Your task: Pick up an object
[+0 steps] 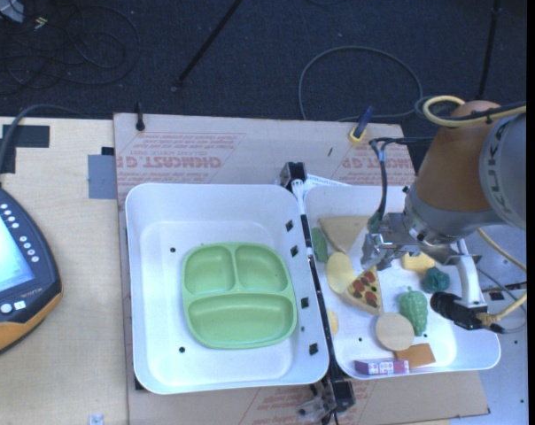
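Many small toys lie in the right bin (480, 354), and any one of them could be my pick. Closest to me is the pizza slice (366, 290), just under my gripper (376, 253). A pale yellow piece (339, 272) lies touching its left side, and a tan wedge (343, 231) sits a bit farther back. Nearer the front are a round cookie (394, 331), a green bumpy toy (414, 310), an orange block (416, 355) and a small flat packet (376, 367). A teal lump (437, 280) and a yellow bit (417, 261) lie to the right.

I think the trouble is crowding. The toys lie so close that I may push two at once, or slide the flat pizza slice away and catch nothing.

My arm (462, 180) comes in from the right and bends down over the far middle of the right bin. Whether I am spread wide or pinched together, I cannot tell from here, and I see nothing held.

The left bin (152, 326) holds a green tray (239, 292). A screen pad (11, 268) rests on the bench far left.
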`<state>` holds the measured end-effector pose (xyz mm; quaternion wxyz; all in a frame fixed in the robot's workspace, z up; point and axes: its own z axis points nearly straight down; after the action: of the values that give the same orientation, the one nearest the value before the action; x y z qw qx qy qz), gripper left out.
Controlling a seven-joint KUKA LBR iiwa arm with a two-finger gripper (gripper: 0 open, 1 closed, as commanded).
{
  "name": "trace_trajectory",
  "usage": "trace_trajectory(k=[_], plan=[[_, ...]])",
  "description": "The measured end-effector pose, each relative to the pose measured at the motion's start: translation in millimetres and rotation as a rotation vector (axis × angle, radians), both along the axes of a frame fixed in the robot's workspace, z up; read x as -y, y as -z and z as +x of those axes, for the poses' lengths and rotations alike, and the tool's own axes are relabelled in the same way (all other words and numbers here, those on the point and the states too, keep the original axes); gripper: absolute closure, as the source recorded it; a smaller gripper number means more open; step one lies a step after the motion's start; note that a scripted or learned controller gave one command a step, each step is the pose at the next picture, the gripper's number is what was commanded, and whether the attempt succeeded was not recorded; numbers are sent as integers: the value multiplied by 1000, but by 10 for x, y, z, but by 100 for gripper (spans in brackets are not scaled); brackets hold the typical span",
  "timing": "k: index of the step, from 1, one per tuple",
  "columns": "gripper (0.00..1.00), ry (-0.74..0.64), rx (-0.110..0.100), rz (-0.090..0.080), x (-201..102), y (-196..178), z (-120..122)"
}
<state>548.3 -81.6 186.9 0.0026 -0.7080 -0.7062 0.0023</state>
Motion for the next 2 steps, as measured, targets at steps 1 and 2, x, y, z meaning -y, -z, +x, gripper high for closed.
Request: trace_trajectory(k=[1,2], plan=[[0,0,3,0,-6,0,18],[0,0,4,2,51,1024,-371]])
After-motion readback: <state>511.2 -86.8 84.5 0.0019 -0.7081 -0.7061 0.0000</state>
